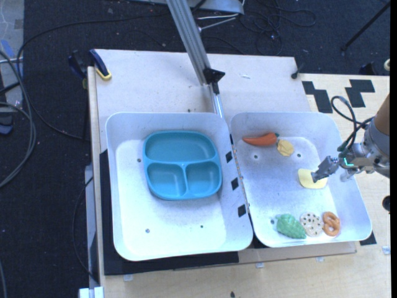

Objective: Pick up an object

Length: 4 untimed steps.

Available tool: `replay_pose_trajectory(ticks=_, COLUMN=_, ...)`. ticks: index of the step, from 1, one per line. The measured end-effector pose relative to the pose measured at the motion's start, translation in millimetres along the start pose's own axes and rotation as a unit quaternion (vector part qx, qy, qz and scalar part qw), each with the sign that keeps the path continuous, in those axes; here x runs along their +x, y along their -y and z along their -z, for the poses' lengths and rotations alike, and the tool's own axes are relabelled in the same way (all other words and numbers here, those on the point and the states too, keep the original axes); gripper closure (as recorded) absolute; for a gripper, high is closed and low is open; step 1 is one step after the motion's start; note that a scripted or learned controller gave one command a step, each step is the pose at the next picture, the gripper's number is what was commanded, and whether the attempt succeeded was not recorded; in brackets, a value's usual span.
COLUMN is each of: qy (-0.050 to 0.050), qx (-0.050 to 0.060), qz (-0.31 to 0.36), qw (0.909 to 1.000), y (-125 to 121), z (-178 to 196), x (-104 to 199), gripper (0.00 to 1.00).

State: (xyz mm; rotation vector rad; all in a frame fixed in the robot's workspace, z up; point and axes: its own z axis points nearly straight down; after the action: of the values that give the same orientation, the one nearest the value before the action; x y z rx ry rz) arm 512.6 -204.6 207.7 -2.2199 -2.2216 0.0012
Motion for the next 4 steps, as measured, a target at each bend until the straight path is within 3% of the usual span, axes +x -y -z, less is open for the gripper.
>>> replay_pose_trajectory(ticks=1, qy=0.0, qx=-0.001, qz=0.0, qw=1.0, y=0, z=0, x=0, gripper=0.0)
replay_pose_trajectory(ticks=3, qy=-0.001, qx=0.002, qz=-0.001, qw=1.0, y=7, z=-88, x=-1, gripper=0.0)
replay_pose_trajectory(ticks=4, qy=0.001, qx=-0.002, qz=-0.001, qw=1.0, y=6, z=-114, x=-2, gripper=0.0)
